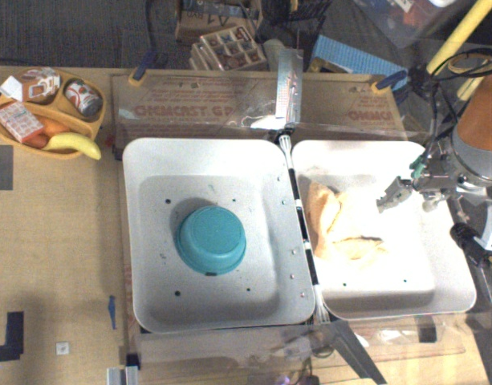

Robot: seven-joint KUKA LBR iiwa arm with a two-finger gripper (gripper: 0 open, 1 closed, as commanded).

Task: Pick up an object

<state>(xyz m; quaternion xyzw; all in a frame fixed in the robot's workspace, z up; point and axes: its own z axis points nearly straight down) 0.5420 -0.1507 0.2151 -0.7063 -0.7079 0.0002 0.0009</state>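
- Pale cloth (pixel 335 224) — a crumpled, cream-yellow piece — lies in the right bin (pixel 446 291), against that bin's left wall and just beside the divider between the two bins.
- Relative to the cloth, the gripper (pixel 410 189) sits to the right and slightly toward the far side, over the bare white floor of the same bin, apart from the fabric.
- Its fingers look spread, one dark tip pointing toward the cloth, with nothing between them.
- Farther right of the cloth, the grey arm (pixel 470 159) enters, its orange band (pixel 480 119) showing above the wrist.
- Left of the cloth, across the divider, a teal bowl (pixel 212 239) rests upside down near the middle of the left bin (pixel 149 175).
- Well to the far left of the cloth, on the bench, a yellow tray (pixel 13 131) holds a banana (pixel 74 143) and small packets — too small to read.
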